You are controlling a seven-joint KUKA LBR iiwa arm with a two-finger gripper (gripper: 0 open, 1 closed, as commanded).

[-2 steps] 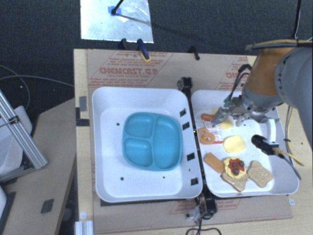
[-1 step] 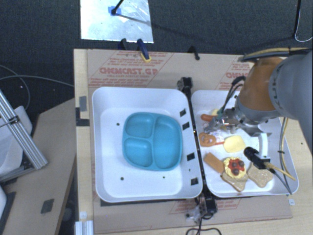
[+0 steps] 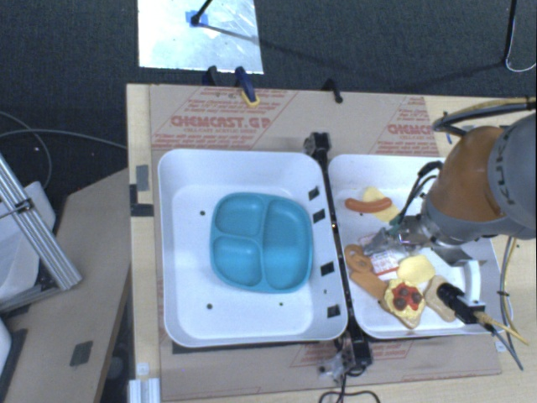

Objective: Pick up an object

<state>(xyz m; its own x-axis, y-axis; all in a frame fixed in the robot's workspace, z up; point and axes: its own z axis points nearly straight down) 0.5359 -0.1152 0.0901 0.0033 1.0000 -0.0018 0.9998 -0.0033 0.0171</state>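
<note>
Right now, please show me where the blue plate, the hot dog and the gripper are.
blue plate (image 3: 261, 243), camera view, centre divider.
hot dog (image 3: 368, 203), camera view, sausage middle.
gripper (image 3: 388, 240), camera view, by its tip.

Even overhead light, soft focus, glare on the foil sheet (image 3: 200, 22).

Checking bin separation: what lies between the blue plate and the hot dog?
In the camera view, bare white bin floor, then the black divider between blue plate and hot dog.
</note>
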